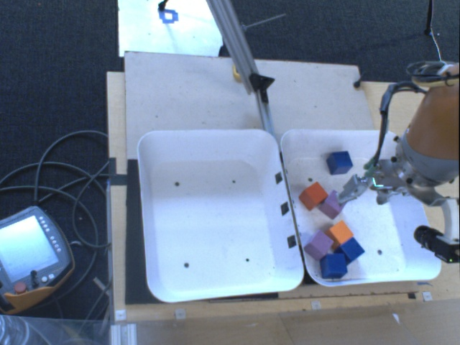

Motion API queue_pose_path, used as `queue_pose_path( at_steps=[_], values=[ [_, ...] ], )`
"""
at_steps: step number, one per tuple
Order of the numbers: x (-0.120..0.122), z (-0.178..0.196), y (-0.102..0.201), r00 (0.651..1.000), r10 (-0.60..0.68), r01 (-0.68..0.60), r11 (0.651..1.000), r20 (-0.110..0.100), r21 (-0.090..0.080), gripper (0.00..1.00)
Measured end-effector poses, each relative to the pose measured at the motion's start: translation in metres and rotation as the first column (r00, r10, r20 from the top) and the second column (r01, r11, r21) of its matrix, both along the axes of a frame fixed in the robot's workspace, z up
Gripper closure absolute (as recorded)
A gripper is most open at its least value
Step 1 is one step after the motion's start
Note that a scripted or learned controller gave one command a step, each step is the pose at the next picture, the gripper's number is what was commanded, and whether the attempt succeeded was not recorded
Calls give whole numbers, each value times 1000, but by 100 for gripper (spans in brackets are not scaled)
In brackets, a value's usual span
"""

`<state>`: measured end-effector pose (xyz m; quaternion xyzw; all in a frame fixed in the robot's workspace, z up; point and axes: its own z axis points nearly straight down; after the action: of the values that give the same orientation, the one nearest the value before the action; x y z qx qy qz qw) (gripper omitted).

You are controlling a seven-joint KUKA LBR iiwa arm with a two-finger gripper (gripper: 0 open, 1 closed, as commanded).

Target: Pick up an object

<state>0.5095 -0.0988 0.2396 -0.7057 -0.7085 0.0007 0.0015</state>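
From the overhead camera we see two shallow white bins with rounded corners and smooth, glossy walls, set side by side on a pale wooden bench. The left bin (215,214) has a few small dark dots on its floor. The right bin (402,243) holds a scatter of small matte cubes: a blue cube (339,162) toward the far side, an orange cube (313,195) near the bin's left wall, and a purple cube (331,205) just beside it. Nearer to us a cluster sits close together: a second purple cube (318,244), a smaller orange cube (341,232), and two blue cubes (352,249) (333,265), touching or nearly so.

The arm (435,139), grey with a broad orange band, comes in from the right and is cut off by the frame edge. Its gripper (353,189) is a slim metallic piece pointing left over the right bin, its tip just beside the purple cube next to the orange one. The fingers are too small and blurred for us to judge their spread; we cannot tell whether anything is between them.

A grey pole (233,38) slants across the far board, and a handheld pendant (29,254) with cables lies on the dark carpet at left.
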Motion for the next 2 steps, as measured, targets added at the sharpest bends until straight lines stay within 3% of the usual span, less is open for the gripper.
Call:
queue_pose_path(
  at_steps=[1,2],
  values=[
    [1,2,0,1000,-1,1,1000,5,-1,0],
    [-1,-43,8,1000,-1,1,1000,-1,0,0]
  ],
)
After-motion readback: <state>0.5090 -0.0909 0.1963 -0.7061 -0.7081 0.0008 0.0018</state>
